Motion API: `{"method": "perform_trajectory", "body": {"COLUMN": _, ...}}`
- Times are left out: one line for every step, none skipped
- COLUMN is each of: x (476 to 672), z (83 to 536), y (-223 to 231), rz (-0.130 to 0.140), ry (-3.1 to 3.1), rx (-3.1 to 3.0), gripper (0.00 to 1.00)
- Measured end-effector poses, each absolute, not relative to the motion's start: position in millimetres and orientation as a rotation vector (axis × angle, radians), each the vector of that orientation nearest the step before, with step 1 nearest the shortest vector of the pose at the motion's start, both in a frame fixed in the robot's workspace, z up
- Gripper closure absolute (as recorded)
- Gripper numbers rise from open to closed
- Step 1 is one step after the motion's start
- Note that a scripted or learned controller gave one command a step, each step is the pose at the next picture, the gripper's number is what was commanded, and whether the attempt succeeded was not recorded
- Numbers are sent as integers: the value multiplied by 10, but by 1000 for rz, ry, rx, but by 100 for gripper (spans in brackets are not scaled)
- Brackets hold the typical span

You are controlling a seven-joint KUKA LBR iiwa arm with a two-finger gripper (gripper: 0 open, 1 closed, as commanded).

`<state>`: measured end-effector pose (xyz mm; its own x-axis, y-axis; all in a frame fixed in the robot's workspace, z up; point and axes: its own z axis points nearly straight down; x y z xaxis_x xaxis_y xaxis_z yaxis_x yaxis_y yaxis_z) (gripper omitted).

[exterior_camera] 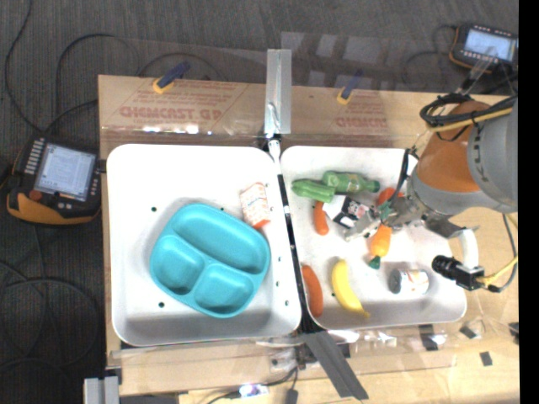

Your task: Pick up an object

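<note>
We see the hand (379, 217) low in the right bin (438, 310), just above the small carrot (380, 241); whether it grips, we cannot tell. The carrot looks light, hard, smooth plastic; pinching across its thick middle seems safest.

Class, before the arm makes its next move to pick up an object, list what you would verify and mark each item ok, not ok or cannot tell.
1. Gripper is over the right bin: ok.
2. Objects within reach there, such as the banana and the carrot: ok.
3. Gripper already holding something: cannot tell.
4. Carrot free of neighbours: not ok, it lies against clutter by the gripper.
5. Banana lies apart from the other objects: ok.
</note>
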<state>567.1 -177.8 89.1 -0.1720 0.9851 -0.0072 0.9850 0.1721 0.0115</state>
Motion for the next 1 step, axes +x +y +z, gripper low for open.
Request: {"method": "perform_trajectory", "body": {"x": 5678, "z": 994, "y": -1768, "rz": 10, "ry": 2396, "rx": 2013, "gripper": 100}}
